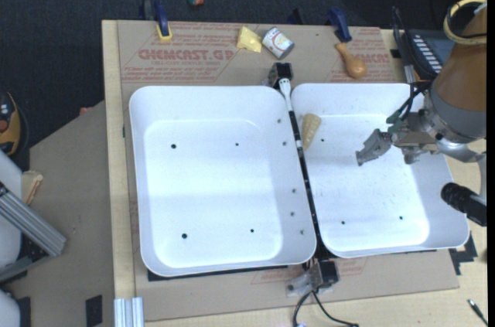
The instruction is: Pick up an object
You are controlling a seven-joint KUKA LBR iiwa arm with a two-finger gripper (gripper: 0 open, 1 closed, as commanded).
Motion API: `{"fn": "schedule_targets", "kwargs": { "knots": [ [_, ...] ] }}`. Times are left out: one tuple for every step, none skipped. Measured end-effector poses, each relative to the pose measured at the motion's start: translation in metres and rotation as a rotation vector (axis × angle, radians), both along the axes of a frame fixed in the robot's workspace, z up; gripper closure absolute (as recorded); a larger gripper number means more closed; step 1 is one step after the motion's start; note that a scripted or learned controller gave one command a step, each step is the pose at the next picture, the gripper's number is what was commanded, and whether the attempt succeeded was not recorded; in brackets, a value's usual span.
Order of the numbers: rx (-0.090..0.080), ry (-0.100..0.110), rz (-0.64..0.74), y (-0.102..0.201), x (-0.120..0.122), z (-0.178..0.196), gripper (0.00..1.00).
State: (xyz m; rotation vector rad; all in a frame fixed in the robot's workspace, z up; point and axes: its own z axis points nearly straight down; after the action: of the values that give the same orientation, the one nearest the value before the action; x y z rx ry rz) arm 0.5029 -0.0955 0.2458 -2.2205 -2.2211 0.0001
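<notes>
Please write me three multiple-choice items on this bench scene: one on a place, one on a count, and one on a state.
1. Where does the tan cone-shaped object lie?
A. In the right bin, against its left wall
B. In the middle of the left bin
C. On the carpet

2. How many shallow white bins sit on the bench?
A. One
B. Two
C. Four

3. What is the gripper doing?
A. Gripping the cone
B. Pressing on the left bin's floor
C. Hanging over the right bin with nothing between its fingers

Answers: 1 A, the cone rests by the right bin wall beside the divide. 2 B, the left bin and right bin lie side by side. 3 C, the gripper sits apart from the cone, over the right bin's floor.
</notes>
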Motion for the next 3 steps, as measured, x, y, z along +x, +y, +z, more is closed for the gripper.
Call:
{"fn": "schedule_targets", "kwargs": {
  "knots": [
    [-0.002, -0.022, 0.003, 0.028, -0.005, 0.216, 0.0],
    [0.001, 0.01, 0.009, 0.113, 0.01, 0.106, 0.0],
    [-0.001, -0.005, 0.0, 0.108, 0.011, 0.124, 1.0]
  ]
}}
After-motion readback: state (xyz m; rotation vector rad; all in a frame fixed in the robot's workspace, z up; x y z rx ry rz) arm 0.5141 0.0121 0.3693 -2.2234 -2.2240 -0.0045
